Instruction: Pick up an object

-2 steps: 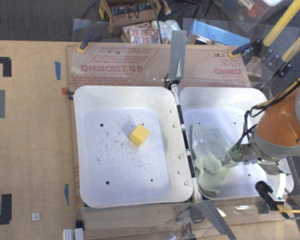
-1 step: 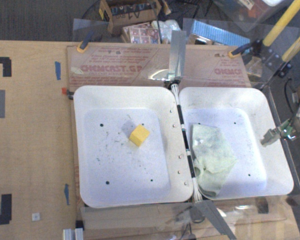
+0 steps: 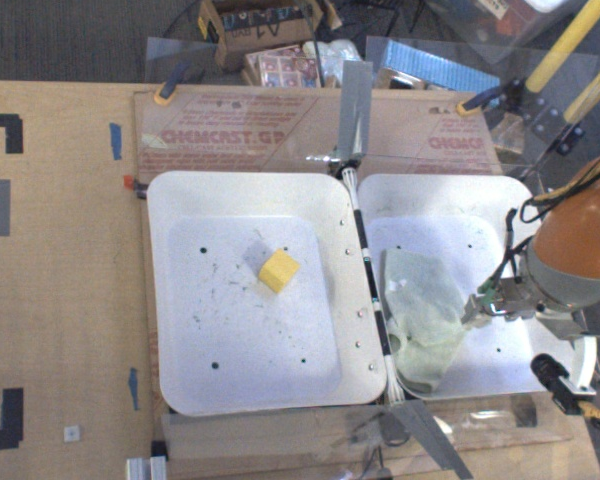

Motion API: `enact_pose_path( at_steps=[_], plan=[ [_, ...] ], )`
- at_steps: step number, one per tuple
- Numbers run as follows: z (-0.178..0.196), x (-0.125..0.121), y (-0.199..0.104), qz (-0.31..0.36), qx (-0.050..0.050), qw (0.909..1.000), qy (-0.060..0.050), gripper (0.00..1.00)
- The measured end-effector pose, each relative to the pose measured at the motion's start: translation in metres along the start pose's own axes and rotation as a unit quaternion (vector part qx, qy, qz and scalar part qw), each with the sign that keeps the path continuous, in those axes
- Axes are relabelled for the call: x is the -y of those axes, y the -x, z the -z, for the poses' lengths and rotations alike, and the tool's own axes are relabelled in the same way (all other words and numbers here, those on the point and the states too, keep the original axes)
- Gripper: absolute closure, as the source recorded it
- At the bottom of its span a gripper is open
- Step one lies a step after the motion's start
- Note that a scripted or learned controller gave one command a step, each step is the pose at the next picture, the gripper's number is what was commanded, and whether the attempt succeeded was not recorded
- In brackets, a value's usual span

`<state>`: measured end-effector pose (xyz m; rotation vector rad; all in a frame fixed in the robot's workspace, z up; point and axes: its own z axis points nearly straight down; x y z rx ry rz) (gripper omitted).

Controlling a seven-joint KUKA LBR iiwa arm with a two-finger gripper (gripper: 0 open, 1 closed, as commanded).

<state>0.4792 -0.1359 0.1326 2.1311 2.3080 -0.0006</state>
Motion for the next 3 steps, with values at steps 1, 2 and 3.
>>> enact_pose_path(
  at_steps=[1,2,3],
  plan=[
    [0.000,0.000,0.000,0.000,0.000,1.0000,0.000,0.00],
    [0.010,0.000,0.001,-0.001,0.001,1.0000,0.001,1.00],
    [0.093,0.006,0.082,0.091,0.002,0.9958,0.002,1.00]
  ],
)
